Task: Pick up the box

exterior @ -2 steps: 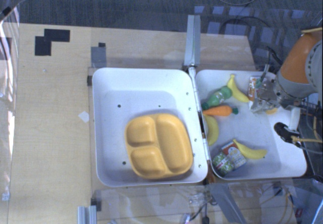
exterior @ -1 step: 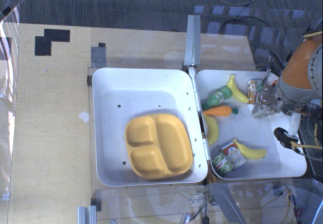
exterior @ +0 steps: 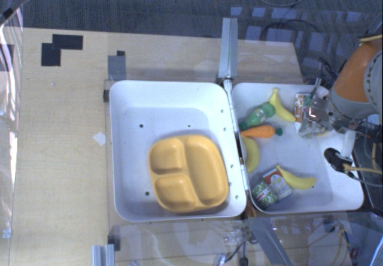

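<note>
A small box point(exterior: 271, 188) printed in green, red and white lies tilted near the front edge of the right bin point(exterior: 341, 199), touching a banana point(exterior: 297, 180). My gripper point(exterior: 312, 121) is over the back right part of that bin, well behind the box. A small orange-and-white carton-like thing point(exterior: 301, 106) sits right against the gripper's left side; whether it is held is unclear.
The right bin also holds a green bottle point(exterior: 258, 115), a carrot point(exterior: 259, 132), a banana point(exterior: 280, 106) at the back and another banana point(exterior: 252, 152) by the divider. A yellow compartment tray point(exterior: 188, 172) lies in the left bin point(exterior: 131, 115). Black cables point(exterior: 338, 160) hang at the right.
</note>
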`<state>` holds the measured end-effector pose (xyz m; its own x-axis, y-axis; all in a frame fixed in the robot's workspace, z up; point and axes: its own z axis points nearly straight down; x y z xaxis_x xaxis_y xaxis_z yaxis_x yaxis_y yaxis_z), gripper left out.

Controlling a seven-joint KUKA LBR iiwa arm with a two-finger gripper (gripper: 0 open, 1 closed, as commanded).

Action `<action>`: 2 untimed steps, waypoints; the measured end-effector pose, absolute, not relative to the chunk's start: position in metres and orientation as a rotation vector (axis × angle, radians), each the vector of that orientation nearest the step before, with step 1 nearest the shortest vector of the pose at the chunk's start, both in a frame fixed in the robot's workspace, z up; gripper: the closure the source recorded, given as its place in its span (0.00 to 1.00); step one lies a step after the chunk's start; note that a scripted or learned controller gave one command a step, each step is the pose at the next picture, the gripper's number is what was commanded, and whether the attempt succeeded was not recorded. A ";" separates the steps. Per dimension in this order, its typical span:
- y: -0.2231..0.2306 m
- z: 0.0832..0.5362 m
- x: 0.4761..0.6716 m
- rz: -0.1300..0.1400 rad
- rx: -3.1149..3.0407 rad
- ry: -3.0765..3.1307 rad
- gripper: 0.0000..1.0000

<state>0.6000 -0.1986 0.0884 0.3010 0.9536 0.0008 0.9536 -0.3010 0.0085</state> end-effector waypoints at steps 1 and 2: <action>-0.198 0.089 0.590 0.011 2.549 1.821 1.00; -0.195 0.089 0.576 0.012 2.567 1.793 1.00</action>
